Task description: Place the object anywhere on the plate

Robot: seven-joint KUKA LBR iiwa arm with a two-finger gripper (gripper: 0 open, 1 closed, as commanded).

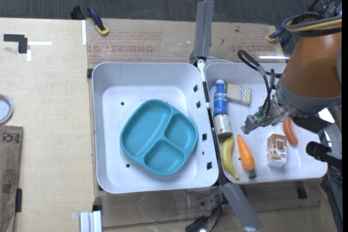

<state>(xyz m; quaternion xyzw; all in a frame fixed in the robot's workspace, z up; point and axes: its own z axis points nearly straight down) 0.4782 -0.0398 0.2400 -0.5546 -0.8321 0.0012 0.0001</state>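
A blue three-section plate [159, 137] lies tilted in the left white bin [103, 133]. The right bin [310, 171] holds a blue-and-white bottle [219, 100], a silver can [222, 125] below it, a yellow banana [228, 157], an orange carrot [246, 155], a pale cracker packet [238, 93], a small white-and-orange carton [277, 150] and an orange sausage-shaped piece [290, 132]. My gripper [254, 121] hangs low over the middle of the right bin, above the carrot's tip and left of the carton. Nothing shows in its grasp.
The grey arm with its orange band [318, 65] covers the right bin's far right part. A grey divider post [203, 30] stands between the bins at the back. Clamps [98, 21] sit on the bench behind the bins.
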